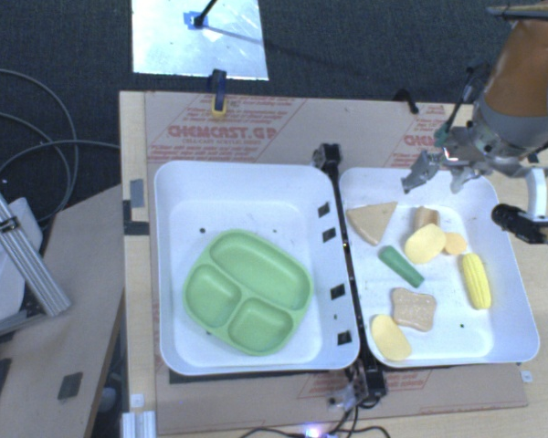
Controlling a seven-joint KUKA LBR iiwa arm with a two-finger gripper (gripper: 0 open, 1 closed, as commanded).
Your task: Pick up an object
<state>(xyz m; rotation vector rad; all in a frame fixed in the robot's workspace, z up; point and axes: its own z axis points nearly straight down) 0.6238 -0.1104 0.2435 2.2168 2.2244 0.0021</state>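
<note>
The right bin (pixel 507 336) holds several toy foods: a tan wedge (pixel 373 221), a yellow lump (pixel 425 244), a small tan block (pixel 426 217), a corn cob (pixel 476 279), a green stick (pixel 401 266), a toast slice (pixel 413 309) and a yellow oval (pixel 391 337). My gripper (pixel 437 175) hangs over the bin's far edge, above and behind the tan wedge. Its fingers (pixel 415 175) are spread open with nothing between them.
In the left bin (pixel 178 199) lies a green divided plate (pixel 247 291). A black hinge strip (pixel 340 245) runs between the bins. A small orange-yellow piece (pixel 455 243) sits by the yellow lump. The arm's orange band (pixel 525 57) rises at the upper right.
</note>
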